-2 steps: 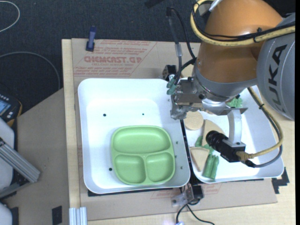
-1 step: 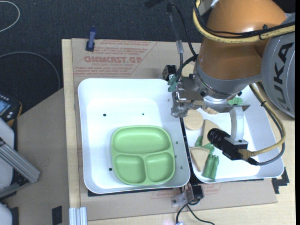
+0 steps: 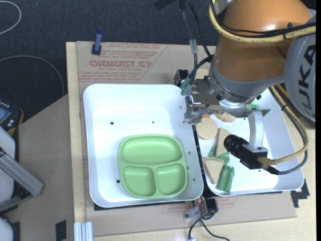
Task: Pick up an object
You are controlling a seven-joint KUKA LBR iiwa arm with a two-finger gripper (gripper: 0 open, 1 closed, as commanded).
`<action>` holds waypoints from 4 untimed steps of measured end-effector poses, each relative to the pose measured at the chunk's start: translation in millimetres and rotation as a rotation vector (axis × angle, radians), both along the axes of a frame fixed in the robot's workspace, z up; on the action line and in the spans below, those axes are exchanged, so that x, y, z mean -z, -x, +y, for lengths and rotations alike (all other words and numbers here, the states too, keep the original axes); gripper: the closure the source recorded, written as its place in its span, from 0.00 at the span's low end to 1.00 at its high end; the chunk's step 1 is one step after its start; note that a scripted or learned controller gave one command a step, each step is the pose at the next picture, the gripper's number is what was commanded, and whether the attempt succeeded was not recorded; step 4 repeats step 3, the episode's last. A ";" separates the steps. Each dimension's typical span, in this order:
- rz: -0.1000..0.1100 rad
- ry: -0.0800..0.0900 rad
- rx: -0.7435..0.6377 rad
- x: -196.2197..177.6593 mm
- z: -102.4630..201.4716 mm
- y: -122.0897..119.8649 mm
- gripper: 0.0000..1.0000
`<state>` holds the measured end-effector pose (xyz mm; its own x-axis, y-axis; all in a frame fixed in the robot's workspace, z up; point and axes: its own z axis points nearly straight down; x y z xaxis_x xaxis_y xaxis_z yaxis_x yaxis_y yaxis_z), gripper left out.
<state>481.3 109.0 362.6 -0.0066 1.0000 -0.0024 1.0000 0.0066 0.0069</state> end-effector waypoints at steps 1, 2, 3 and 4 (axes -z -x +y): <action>-0.002 0.001 -0.001 -10.1 0.4 -0.4 1.00; -0.003 0.001 -0.002 -20.2 0.8 -0.9 1.00; 0.015 -0.002 0.003 24.5 41.4 -2.6 1.00; 0.015 -0.002 0.003 24.5 41.4 -2.6 1.00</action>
